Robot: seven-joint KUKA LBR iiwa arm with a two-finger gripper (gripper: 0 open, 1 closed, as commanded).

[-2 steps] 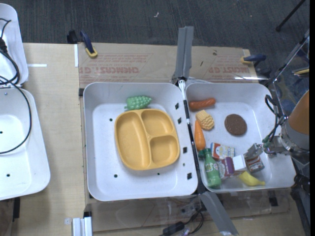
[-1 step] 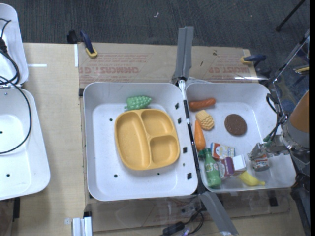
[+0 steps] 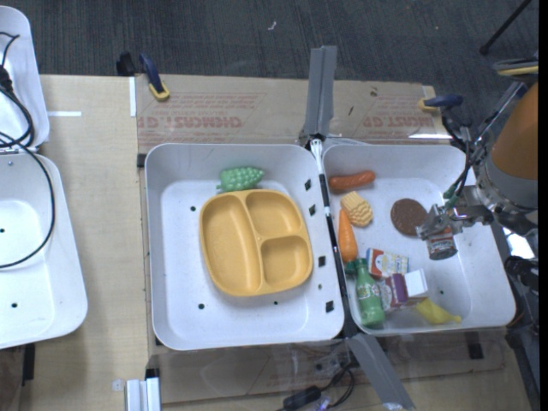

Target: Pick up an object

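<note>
Gripper (image 3: 439,232) hangs beside brown disc (image 3: 408,216) (right bin (image 3: 488,311) edge near).

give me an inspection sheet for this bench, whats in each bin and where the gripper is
surface: wooden bench bearing left bin and right bin side by side
job's things: right bin holds hot dog, waffle fries, carrot, brown cookie, green bottle, cartons, banana
clutter: yellow divided plate and green corn-like toy in left bin
grippers: gripper over right bin, right of the cookie
cables: black cable at left
surroundings: dark carpet; blue clamps
</note>
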